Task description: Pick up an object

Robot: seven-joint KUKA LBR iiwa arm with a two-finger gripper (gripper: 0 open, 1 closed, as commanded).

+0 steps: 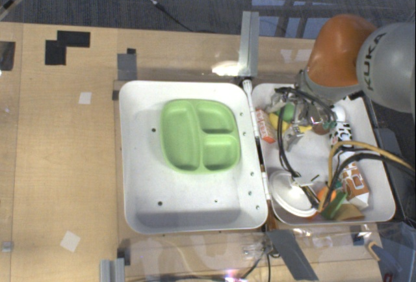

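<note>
My gripper [294,119] hangs low over the far part of the right bin [385,208], below the arm's orange band [338,47]. Right under it lies a yellow object [284,119], partly hidden by the gripper body. A red and white packet [262,126] rests just to its left against the bin wall. Nearer the front sit a white bowl [290,193], an orange and white carton [355,182] and a green and orange item [331,203]. I see nothing clearly held.
The left bin [140,209] holds a green divided plate [198,136]. Black cables [283,151] loop from the wrist down over the right bin. A black and white item [341,131] lies by the gripper's right side. A metal post [249,40] stands behind the bins.
</note>
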